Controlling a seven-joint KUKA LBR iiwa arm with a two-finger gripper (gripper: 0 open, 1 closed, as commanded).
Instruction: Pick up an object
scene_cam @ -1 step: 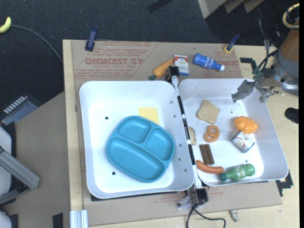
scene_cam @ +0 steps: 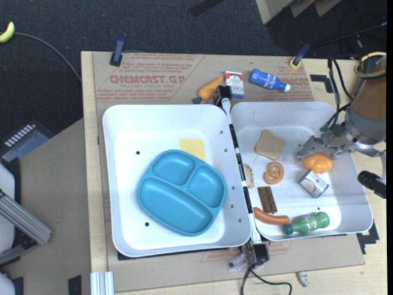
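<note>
Orange [scene_cam: 318,163] in right bin [scene_cam: 362,211] under my end effector [scene_cam: 320,145]; grip state unclear; approach step, next descend squarely.

A robotics lab: taped cardboard bench [scene_cam: 153,72], loose cables [scene_cam: 43,42], toy food.

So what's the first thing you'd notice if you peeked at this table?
The big blue divided plate in the left bin, with a yellow cheese slice behind it. Then the right bin, scattered with toy food, where the gripper sits right above an orange fruit.
</note>
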